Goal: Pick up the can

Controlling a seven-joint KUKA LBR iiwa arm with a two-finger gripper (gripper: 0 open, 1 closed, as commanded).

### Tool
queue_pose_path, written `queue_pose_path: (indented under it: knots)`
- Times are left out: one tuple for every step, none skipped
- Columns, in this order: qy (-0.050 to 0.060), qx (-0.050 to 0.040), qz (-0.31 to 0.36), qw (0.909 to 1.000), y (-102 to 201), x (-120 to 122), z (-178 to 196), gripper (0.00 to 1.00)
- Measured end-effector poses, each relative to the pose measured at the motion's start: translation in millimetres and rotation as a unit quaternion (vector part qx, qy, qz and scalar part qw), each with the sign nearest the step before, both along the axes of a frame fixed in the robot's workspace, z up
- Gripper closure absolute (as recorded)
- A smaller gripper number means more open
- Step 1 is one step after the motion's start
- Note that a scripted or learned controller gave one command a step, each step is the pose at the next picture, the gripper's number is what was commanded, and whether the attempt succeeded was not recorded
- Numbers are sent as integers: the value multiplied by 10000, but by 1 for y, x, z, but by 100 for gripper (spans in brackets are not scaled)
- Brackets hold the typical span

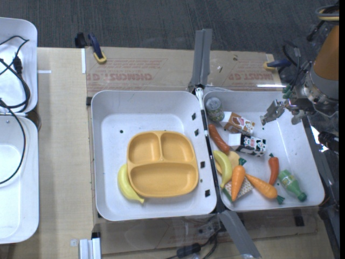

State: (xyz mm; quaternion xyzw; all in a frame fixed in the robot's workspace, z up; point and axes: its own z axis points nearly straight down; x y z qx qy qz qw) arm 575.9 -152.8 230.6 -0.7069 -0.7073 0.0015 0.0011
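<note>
Your can [214, 108] stands upright in the right bin's [312, 161] far-left corner, close against both walls, a carton [239, 123] just beside it. Gripper [273, 112] hovers well apart to the right, fingers spread, holding nothing.

Beyond my bench [59, 144] of pale wood lies a dark grey carpet [161, 9]. Flattened cardboard [151, 74] with red print covers the bench top, held by a blue clamp [96, 47]. A white unit [16, 144] with black cables [13, 74] stands far left.
</note>
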Motion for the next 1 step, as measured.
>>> queue_pose_path:
  knots:
    - [0, -6, -1480, 9890, -10, 42, -49, 0]
